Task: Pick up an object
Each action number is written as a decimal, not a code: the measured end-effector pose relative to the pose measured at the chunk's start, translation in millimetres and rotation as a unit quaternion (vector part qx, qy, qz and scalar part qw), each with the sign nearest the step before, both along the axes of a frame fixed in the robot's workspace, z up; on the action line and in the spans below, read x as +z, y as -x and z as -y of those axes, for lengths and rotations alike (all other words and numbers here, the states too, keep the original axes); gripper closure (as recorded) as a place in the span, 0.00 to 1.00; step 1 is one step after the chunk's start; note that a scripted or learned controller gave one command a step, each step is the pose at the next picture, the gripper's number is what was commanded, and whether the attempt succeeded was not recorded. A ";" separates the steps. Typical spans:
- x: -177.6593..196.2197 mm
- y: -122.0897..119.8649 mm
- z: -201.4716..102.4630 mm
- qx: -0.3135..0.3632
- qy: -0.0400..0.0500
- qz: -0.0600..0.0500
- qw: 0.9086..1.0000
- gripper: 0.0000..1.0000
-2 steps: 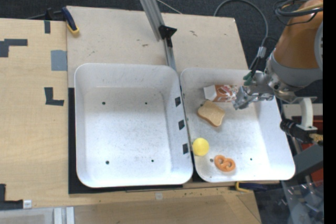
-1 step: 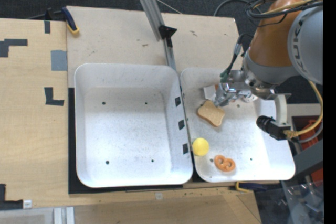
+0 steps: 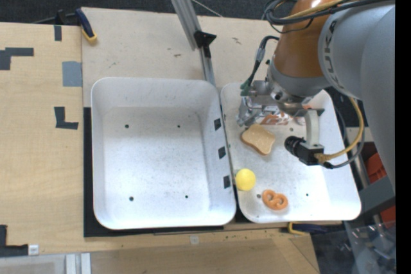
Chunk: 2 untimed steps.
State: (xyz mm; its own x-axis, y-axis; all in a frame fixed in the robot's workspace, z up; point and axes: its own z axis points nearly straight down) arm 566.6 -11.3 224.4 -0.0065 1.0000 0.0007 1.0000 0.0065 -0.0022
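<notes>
Evidently the arm is at the reach-down step: the hand (image 3: 257,113) sits low in the right bin (image 3: 340,192), just above the toast (image 3: 259,139) and over a red-and-white item (image 3: 277,119) partly hidden beneath it. Whether the hand is open or closed I cannot tell. Next it likely needs to settle on one piece and close. A yellow ball (image 3: 244,179) lies at the bin's left wall, a pretzel (image 3: 275,200) near the lower rim; the left bin (image 3: 103,157) offers wide room.
</notes>
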 end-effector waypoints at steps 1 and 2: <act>6.9 -24.2 -57.3 0.001 -0.001 0.001 1.000 1.00; -3.6 -37.5 -105.1 0.000 0.000 0.000 1.000 1.00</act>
